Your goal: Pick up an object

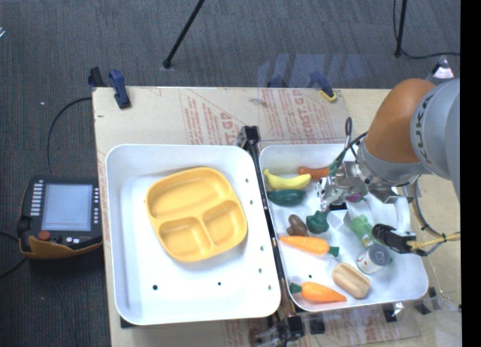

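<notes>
The arm's grey and orange bulk covers the two o'clock corner of the right bin [418, 284], and the gripper [331, 194] hangs low over the bin's middle, its metal parts a tangle I cannot read from here (open or closed, I cannot tell). Nothing is visibly between its fingers.

Around it lies the pile of toy food. A banana [286, 181] sits at the gripper's nine o'clock with a dark green vegetable [285, 197] just beneath it, and an orange piece [313, 171] pokes out at eleven o'clock, partly hidden. At six o'clock a small dark green item [318, 222] lies just beside a brown one [297, 225]. Two carrots [305, 245] [323, 292] lie farther down, a bread roll [351, 280] near the lower one. A pale green thing [361, 225] and a round can [373, 258] at four o'clock are too small to name surely.

The left bin [128, 180] holds a yellow divided plate [197, 212]. Both bins rest on a plywood bench [188, 109] with clamps [118, 86] at its far edge; a teach pendant [64, 214] lies on dark carpet [45, 37] at nine o'clock, and tripod legs [192, 16] stand beyond.
</notes>
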Robot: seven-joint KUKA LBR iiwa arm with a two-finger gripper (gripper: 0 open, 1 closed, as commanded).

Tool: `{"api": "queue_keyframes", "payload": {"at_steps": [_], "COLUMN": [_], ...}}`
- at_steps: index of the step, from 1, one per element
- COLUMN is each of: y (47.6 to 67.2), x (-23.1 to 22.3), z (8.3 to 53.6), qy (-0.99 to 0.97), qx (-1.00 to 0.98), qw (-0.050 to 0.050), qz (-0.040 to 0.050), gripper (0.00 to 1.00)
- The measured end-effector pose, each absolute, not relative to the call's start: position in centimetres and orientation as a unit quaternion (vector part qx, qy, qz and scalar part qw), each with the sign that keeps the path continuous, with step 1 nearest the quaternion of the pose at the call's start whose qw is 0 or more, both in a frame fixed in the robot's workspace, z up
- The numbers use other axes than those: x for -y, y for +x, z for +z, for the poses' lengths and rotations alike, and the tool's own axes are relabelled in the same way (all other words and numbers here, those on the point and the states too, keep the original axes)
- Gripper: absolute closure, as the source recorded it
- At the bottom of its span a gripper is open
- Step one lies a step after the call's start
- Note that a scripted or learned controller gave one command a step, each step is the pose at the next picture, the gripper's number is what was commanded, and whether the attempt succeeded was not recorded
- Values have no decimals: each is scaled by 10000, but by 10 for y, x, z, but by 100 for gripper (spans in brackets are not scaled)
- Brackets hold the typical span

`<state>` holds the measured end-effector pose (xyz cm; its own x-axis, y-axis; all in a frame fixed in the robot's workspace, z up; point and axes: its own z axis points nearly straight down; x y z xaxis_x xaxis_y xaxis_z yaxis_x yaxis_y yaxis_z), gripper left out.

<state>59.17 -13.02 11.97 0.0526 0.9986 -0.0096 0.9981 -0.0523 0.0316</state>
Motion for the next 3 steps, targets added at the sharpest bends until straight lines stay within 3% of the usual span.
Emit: {"api": "queue_keyframes", "payload": {"at_steps": [1, 2, 3], "y": [615, 613, 625], "x": [90, 91, 144], "z": [199, 197, 84], "qy": [8429, 8429, 8925], "qx": [-5380, -5380, -4511], "qw": [-2, -15, -28], "qz": [13, -15, -34], "gripper": [100, 0, 0]}}
